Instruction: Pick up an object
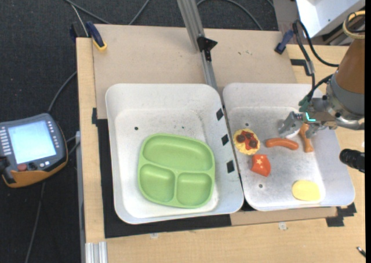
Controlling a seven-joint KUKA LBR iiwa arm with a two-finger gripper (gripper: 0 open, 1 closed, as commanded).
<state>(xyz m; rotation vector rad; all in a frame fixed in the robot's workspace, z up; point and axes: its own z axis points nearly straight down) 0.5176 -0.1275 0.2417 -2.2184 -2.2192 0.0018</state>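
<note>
In the right bin [330,166] lie several toy foods: a round pizza-like piece [246,141], an orange-red sausage [282,143], a red piece [261,165] and a yellow lemon-like piece [306,190]. A short orange stick-shaped piece [305,139] sits just right of the sausage. My gripper [298,125] hangs low over the bin's back right part, directly above the sausage's right end and the orange piece. Whether the orange piece is touched by it is unclear.
The left bin [124,105] holds a green three-compartment tray [175,170]. A metal pole [194,18] slants across the bench behind the bins. A teach pendant [29,149] lies on the floor at the left. The arm [351,82] enters from the right.
</note>
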